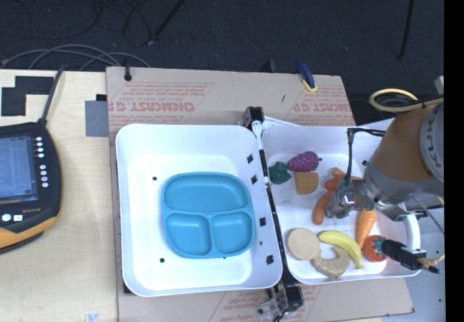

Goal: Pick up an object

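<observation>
Bench (80, 103) under two white bins (138, 168); dark cabled floor (217, 9) behind; fingers (339, 203) state unclear.

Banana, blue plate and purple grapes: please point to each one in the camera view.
Banana (342, 244): camera view, on the middle of its curved yellow body.
Blue plate (208, 212): camera view, on the ridge between its compartments.
Purple grapes (303, 162): camera view, on the middle of the bunch.

floor (217, 9): dark carpet, cables | bench (80, 190): pale wood | cardboard sheet (217, 96)
</observation>
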Tool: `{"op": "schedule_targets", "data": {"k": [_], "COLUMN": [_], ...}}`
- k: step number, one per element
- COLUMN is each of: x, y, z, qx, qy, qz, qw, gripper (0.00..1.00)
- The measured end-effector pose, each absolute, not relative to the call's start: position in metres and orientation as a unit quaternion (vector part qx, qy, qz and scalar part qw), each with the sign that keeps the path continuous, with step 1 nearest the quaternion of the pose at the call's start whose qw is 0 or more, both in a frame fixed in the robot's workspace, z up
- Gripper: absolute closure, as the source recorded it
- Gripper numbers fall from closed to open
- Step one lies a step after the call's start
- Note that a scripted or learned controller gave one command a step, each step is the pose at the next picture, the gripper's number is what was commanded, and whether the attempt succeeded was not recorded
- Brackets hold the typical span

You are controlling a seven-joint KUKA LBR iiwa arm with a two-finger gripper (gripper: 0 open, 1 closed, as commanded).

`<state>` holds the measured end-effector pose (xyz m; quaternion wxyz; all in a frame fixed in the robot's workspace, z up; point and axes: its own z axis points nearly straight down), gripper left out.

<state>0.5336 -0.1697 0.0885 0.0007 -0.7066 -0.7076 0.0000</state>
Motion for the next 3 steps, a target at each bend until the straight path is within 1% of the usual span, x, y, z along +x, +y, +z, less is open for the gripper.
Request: {"op": "schedule_targets", "data": {"k": [1, 2, 3], "x": [0.474, 0.476, 0.486], "y": [-0.211, -0.214, -0.192], "z": [0.104, 0.119, 0.13], "qx": [-0.708, -0.708, -0.706], "qy": [-0.706, -0.706, -0.708], "qz": [0.0018, 0.0001, -0.0001], "qw": [0.002, 0.0, 0.001], "gripper": [1.0, 1.0, 1.0]}}
